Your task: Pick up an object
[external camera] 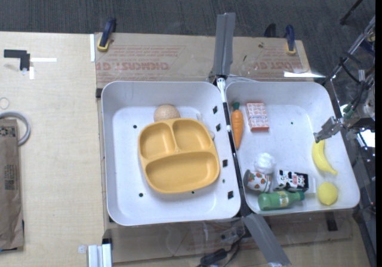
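While the gripper hangs at the right bin's far right wall, nothing sits between its fingers. Just below it lies the banana, above the lemon.

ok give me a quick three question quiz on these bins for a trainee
1. True or false: the yellow divided plate lies in the left bin.
2. Which lies nearest the gripper? A carrot B banana C green bottle
3. Fill in: the lemon sits in the right bin's near ____ corner.

Key: 1 true. 2 B. 3 right.
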Robot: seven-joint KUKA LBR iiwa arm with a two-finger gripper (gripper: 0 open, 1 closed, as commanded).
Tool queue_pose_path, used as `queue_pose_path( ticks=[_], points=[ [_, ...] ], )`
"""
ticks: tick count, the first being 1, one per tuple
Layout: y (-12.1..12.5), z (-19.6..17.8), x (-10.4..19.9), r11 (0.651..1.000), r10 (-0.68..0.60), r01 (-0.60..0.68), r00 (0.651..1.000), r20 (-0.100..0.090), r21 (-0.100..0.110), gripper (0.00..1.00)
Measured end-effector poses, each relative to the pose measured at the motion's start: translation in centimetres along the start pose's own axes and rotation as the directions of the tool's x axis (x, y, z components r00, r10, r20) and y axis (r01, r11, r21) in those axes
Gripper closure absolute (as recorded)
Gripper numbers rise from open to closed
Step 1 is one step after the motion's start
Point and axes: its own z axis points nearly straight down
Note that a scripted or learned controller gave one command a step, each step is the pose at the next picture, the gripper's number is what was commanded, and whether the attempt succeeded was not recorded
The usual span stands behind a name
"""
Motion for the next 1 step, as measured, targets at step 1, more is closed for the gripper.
queue_pose_path(
  ticks=[1],
  points=[
    [-4.37, 6.07, -0.44, 0.993, 0.115, -0.115, 0.993, -0.002, 0.003, 0.0]
  ],
)
